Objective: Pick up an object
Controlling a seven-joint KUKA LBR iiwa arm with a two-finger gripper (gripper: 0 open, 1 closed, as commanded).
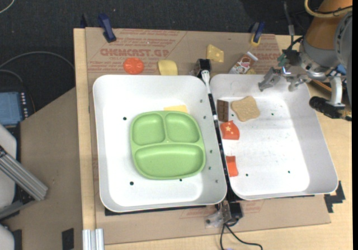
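My gripper (278, 83) hangs over the back edge of the right bin (291, 170), open, with nothing between its spread fingers. In that bin, a tan toast slice (245, 108) lies to the front left of the gripper, apart from it. A brown piece (222, 111) sits against the toast's left side. Nearer the front lie a red piece with a yellow star (230, 130) and a small orange block (231, 166), both along the bin's left wall.
The left bin (112, 176) holds a green divided plate (166, 145) with a yellow piece (175, 109) behind it. On the cardboard behind the bins lie an orange disc (133, 65), a yellow lump (167, 67), a cheese wedge (215, 52), a small carton (242, 65) and a black marker (203, 67).
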